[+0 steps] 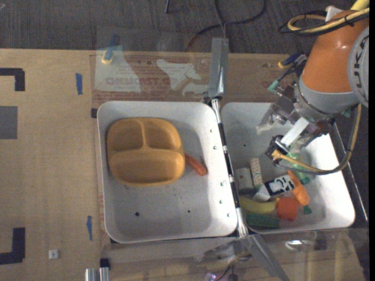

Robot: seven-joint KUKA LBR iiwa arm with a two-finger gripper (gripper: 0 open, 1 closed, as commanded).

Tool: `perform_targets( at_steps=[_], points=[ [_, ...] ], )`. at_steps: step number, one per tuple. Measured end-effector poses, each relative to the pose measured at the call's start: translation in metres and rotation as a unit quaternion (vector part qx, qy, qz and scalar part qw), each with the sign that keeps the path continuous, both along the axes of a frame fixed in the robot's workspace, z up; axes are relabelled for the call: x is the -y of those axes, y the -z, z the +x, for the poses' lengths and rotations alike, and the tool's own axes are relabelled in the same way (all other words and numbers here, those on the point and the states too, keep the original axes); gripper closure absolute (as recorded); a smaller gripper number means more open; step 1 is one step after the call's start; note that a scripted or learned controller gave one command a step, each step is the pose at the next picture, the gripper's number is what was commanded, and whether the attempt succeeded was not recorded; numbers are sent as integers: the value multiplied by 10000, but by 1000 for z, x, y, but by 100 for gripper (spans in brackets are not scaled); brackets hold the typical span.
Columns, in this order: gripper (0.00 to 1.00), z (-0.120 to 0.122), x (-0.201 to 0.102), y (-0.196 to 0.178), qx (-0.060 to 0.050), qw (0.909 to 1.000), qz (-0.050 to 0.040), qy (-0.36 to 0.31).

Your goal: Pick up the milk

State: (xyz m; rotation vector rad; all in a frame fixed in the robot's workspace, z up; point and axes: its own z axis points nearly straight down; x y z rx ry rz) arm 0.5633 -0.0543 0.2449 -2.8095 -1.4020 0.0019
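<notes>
The hand (272,120) hangs over the right bin's (246,127) open far half; open or closed, I cannot tell. The milk (280,186), probably the dark-labelled carton, sits crowded near the front edge, its print unreadable.

Dark grey carpet floor (88,10) runs across the top, with a black cable (239,17) looped on it. Below it is a tan plywood bench top (47,168). Black tape corner marks (14,78) sit at its left edge, short blue tape strips (78,84) further in. A clear plastic sheet (153,75) lies flat on the bench's far side, catching glare. A grey metal bar (218,69) runs down between the left white bin (170,212) and the right white bin (243,124). Lighting is even, with soft shadows.
</notes>
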Motion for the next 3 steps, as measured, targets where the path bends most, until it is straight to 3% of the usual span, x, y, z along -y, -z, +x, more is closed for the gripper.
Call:
perform_targets(
  at_steps=[1, 2, 3],
  points=[
    [0, -38, 58, 106, -8, 9998, 4, 214],
    [0, -28, 86, -21, 3, 9929, -6, 1193],
    [0, -51, 47, 100, -17, 9700, 1, 2431]
  ],
)
